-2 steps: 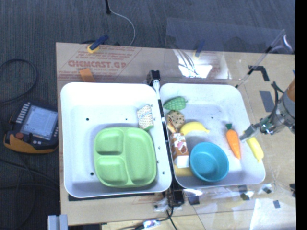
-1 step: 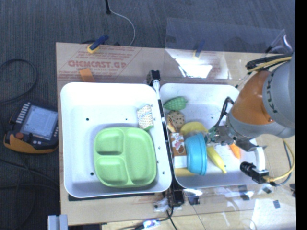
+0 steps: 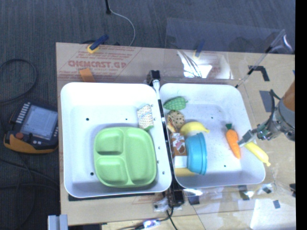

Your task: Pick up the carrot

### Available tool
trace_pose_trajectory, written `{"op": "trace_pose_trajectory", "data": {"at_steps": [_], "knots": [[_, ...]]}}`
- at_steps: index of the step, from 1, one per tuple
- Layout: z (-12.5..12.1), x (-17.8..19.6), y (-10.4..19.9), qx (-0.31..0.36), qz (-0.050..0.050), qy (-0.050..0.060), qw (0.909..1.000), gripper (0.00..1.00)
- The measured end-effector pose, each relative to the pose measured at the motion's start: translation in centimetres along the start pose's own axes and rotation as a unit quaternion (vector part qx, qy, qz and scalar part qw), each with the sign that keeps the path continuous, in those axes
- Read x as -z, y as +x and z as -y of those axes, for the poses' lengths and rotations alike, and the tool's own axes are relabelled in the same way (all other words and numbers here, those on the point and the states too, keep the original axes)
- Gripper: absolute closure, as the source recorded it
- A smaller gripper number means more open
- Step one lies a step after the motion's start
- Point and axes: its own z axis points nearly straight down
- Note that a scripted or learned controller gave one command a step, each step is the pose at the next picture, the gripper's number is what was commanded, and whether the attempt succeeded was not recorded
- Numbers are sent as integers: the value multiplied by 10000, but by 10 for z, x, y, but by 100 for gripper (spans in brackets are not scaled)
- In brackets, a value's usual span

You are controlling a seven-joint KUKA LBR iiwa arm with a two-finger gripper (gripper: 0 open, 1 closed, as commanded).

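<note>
Orange and pointed, the little toy carrot with a green top (image 3: pixel 232 142) is lying on the floor of the right white bin (image 3: pixel 218 94), near that bin's right wall. Just beside it, toward the right wall, a small yellow banana-shaped toy (image 3: pixel 257 153) is lying. The grey two-finger gripper (image 3: pixel 250 136) is being held over the right edge of that bin, close to the carrot's upper right. Nothing is being seen between its fingers, and it cannot be told if they are spread or pressed together.

More toys are being kept at the left side of the same bin: a round blue plastic bowl tipped on its side (image 3: pixel 196 154), a yellow lemon-shaped toy (image 3: pixel 194 127), a green bumpy toy (image 3: pixel 175 102) and a brown spotted cookie toy (image 3: pixel 175 119). A small printed packet (image 3: pixel 178 144) is lying by the bowl, but its writing is too small to be read.

In the left white bin (image 3: pixel 79 99), a light green plastic tray with three sections (image 3: pixel 125 156) is resting. A small white packet (image 3: pixel 145 116) is leaning near the wall between the bins.

On the brown cardboard sheet (image 3: pixel 72 51) behind the bins, red letters are being shown, reading something like "CHEMCAST GP".
</note>
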Motion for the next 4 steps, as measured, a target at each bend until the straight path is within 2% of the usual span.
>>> {"op": "trace_pose_trajectory", "data": {"at_steps": [1, 2, 3, 4], "knots": [[-13, -110, 41, 201, -24, 3, 9998, 100], [-13, -103, 43, 207, -43, 19, 9998, 100], [-14, -114, 32, 1798, -53, -48, 9837, 100], [-41, -22, -16, 2016, 10, -30, 9795, 100]]}}
